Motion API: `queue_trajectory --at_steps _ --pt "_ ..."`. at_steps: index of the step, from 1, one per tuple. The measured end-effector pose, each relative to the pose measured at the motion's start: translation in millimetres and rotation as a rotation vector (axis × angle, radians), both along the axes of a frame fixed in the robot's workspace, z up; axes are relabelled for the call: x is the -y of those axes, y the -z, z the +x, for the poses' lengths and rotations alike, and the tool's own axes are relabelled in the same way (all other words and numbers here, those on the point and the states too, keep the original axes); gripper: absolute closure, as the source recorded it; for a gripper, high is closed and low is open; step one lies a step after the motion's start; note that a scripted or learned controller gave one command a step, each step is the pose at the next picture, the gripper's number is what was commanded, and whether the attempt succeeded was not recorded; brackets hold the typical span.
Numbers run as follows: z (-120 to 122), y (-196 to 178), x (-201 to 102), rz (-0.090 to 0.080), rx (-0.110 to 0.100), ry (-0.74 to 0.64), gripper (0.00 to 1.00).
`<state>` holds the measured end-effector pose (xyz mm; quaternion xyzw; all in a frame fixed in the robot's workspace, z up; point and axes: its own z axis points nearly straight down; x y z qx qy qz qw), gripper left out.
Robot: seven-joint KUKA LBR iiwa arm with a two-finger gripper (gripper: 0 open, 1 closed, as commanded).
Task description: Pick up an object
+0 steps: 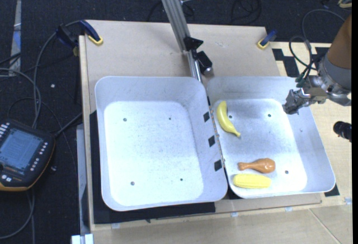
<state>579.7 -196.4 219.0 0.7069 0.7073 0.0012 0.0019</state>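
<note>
In the right bin (291, 131) lie three toy foods. A yellow banana (226, 118) rests near the bin's left wall. A brown chicken drumstick (258, 165) lies toward the front, and a yellow corn cob (251, 181) sits just in front of it. My gripper (293, 104) hangs over the bin's right rear part, well to the right of the banana and behind the drumstick. Nothing shows between its fingers.
The left bin (151, 142) stands beside the right one. A metal pole (176, 13) rises at a slant from behind the bins' shared edge. Yellow clamps (94, 39) hold the bench's rear corners. A handheld pendant (19, 153) lies at far left.
</note>
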Motion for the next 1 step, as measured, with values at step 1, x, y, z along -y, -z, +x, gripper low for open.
queue_trajectory --at_steps 1 --pt "0.7 -35.0 0.0 0.0 -0.001 0.0 1.0"
